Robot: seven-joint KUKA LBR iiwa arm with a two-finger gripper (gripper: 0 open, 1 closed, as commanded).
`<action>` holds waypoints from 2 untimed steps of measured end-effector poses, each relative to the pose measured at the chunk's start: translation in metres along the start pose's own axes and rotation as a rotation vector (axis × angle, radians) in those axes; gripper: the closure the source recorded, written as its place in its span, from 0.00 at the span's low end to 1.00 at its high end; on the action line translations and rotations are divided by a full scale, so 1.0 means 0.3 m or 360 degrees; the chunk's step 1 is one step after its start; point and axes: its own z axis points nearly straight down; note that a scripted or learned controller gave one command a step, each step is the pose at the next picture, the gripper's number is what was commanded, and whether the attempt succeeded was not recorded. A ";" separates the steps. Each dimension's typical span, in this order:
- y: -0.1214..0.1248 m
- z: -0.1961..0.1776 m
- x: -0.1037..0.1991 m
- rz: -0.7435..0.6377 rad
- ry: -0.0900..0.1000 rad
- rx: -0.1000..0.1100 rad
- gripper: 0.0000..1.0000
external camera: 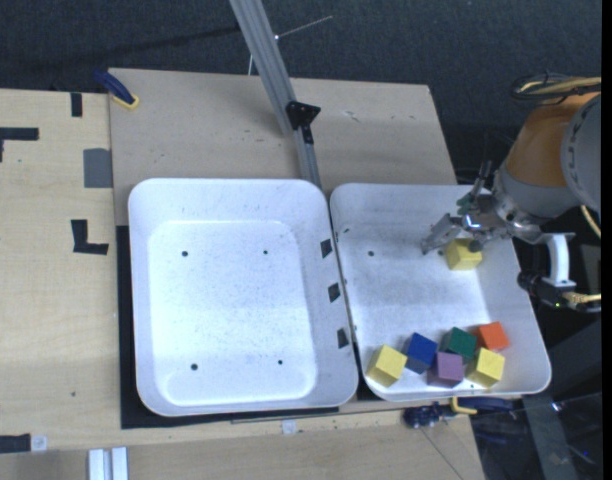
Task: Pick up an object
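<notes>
Cluster of small coloured cubes (441, 355) along the right white bin's (386, 268) near edge, tool (456, 236) fingers spread — released — touching a small yellow cube (464, 257).

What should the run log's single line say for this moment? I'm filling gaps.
arm: over right bin | gripper: at lone yellow block, grasp unclear | remaining blocks: clustered at near edge | left bin: untouched

Single fixed camera above the bench (236, 128), angled down, both bins (231, 203) in frame, moderate range.
</notes>
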 end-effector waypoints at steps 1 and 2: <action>0.015 0.031 -0.008 0.0001 -0.0008 -0.0024 0.00; 0.016 0.004 -0.008 -0.0001 -0.0008 -0.0021 1.00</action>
